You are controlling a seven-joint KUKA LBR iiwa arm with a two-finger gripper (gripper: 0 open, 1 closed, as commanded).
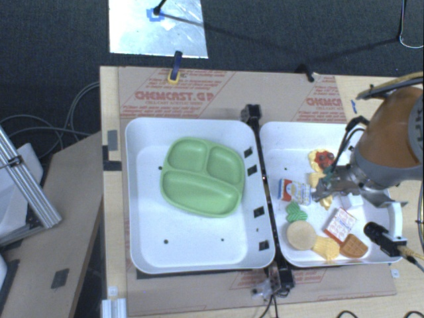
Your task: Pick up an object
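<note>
My gripper [323, 189] hangs low over the middle of the right bin [278, 138], at the end of the grey and orange arm coming in from the right. Just left of it lies a small red, white and blue packet [293, 191], and a yellow piece [314, 177] lies against its upper side. A red and yellow toy [322, 159] sits farther back. In front lie a green piece [296, 212], a round tan bun [301, 235], a white and red packet [340, 224], a yellow wedge [326, 248] and a brown waffle [354, 247]. I see nothing held.
The left bin [142, 197] holds a green divided plate [202, 176]. A black divider [262, 177] runs between the two bins. Both bins rest on a cardboard sheet [199, 91] on the bench.
</note>
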